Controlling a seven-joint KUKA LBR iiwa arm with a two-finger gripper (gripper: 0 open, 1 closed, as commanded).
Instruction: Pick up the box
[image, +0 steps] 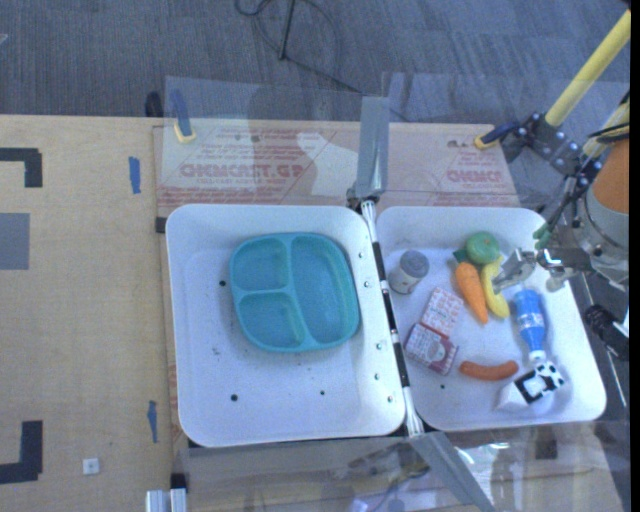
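Camera view: we cannot tell our pincer's (530, 262) state as it hovers near the right bin's (590, 395) far edge; next, center over the box (435, 330) lying mid-bin beside the carrot (470, 291).

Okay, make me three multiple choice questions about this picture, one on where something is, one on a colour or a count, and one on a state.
1. Where does the box lie?
A. right bin
B. left bin
C. on the teal plate

2. How many compartments does the teal plate have?
A. two
B. three
C. four

3. How does the blue bottle sit?
A. standing upright
B. lying on its side
C. between the gripper's fingers

Answers: 1 A, the box rests in the right bin beside the carrot. 2 B, ridges split the plate into three. 3 B, the bottle lies flat on the bin floor, below the gripper.
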